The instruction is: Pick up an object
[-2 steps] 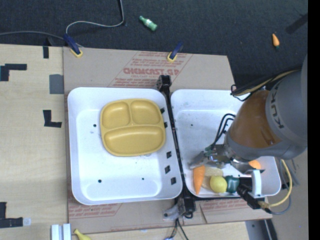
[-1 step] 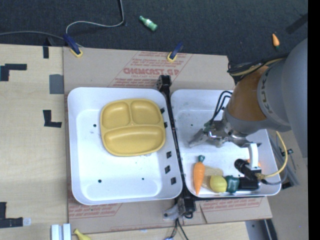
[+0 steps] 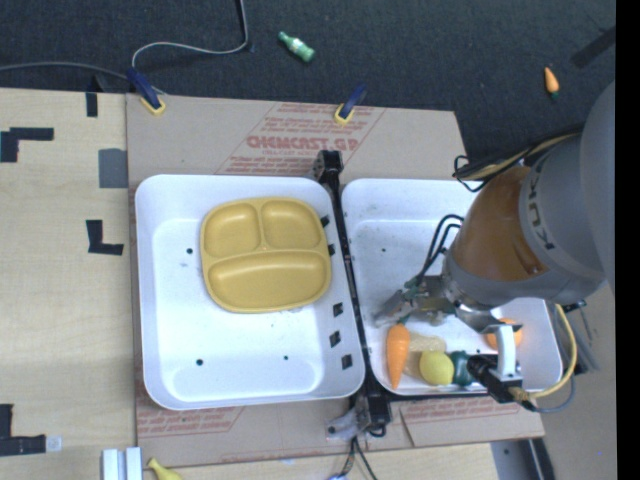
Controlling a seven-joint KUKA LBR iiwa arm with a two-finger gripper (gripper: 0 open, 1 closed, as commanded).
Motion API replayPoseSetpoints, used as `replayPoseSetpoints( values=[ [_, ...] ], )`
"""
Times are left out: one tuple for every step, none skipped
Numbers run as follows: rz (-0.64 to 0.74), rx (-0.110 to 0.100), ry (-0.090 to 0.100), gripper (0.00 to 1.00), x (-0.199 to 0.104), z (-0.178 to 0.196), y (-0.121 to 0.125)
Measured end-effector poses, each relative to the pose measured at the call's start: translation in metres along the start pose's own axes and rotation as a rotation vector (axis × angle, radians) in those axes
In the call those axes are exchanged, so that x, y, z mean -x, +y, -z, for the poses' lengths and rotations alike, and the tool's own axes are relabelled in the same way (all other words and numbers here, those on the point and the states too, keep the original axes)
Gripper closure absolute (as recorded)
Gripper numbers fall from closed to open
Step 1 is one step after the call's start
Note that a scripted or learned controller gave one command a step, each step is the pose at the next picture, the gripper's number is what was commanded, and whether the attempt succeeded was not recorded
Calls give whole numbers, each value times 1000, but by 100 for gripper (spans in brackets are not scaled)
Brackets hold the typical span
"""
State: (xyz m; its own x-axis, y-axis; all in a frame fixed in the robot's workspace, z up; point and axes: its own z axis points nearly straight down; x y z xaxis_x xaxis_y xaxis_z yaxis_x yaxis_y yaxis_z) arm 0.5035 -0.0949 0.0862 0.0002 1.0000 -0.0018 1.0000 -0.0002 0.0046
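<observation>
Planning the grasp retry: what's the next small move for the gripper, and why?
Probably shift the gripper slightly toward the near rim and lower it over the carrot. It sits just above the carrot in the right bin, with nothing visibly held; the yellow lemon-like piece lies close beside the carrot.

An orange carrot (image 3: pixel 397 355) and a yellow lemon (image 3: pixel 436 368) lie side by side near the right bin's (image 3: pixel 400 203) front wall.

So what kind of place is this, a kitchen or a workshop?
Most likely a robotics lab bench, not a kitchen. Two white bins sit on clamped cardboard, a grey robot arm reaches into the right one over toy food like a carrot, and cables trail behind.
</observation>
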Motion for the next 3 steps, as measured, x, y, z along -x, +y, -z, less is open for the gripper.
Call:
replayPoseSetpoints(
  values=[
    [2, 2, 0, 0, -2, 0, 79],
    [2, 0, -2, 0, 63, -1, 158],
    [1, -4, 0, 0, 66, 104, 126]
  ],
)
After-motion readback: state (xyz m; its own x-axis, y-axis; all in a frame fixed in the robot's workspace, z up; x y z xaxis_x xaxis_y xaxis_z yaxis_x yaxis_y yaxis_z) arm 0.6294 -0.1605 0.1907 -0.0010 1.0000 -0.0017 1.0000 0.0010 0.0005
